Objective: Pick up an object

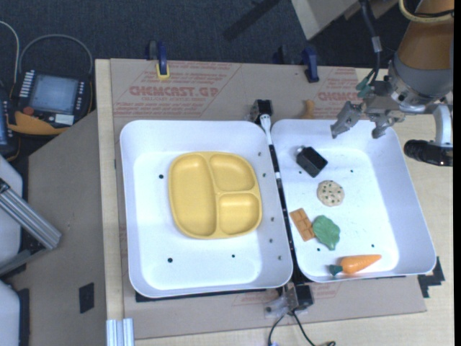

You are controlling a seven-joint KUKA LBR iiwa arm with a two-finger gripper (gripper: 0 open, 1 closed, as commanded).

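gripper (363,122) over the right bin's (403,193) far rim, fingers spread apart, clamped on nothing | candidates lie loose in that bin, all free to pick: black block (311,161) nearest, cookie (330,192), cracker (302,224), green piece (326,231), carrot (358,264) | left bin (144,193) holds a yellow divided tray (215,194) | judged stage: poised before descent

Arm comes in from the upper right, orange band up top, wrist pointing down. Gripper (363,125) hangs with both fingers (343,123) splayed wide apart, nothing between them.
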